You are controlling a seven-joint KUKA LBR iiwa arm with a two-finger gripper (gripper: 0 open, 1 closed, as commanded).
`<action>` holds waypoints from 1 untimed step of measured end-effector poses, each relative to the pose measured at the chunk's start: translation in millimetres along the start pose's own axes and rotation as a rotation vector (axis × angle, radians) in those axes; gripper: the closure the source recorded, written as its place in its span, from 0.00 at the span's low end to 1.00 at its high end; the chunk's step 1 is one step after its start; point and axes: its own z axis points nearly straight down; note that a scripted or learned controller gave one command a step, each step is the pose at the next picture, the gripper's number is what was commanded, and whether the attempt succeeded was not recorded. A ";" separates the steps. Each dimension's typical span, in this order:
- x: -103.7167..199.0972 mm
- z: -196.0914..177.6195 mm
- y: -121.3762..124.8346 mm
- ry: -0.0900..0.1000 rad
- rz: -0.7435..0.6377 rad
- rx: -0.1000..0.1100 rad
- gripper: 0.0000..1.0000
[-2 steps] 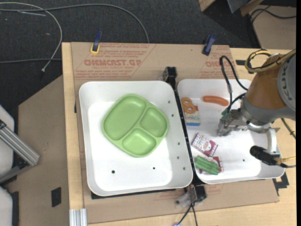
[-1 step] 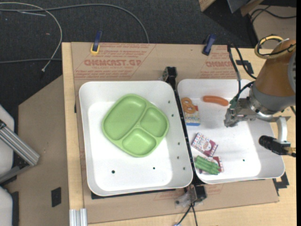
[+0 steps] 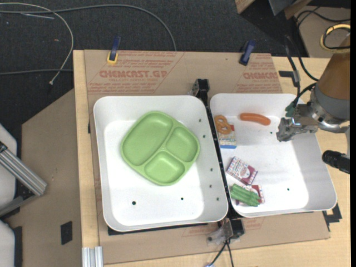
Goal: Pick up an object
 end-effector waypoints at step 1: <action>-4.4 -63.8 4.7 0.000 0.000 -0.001 1.00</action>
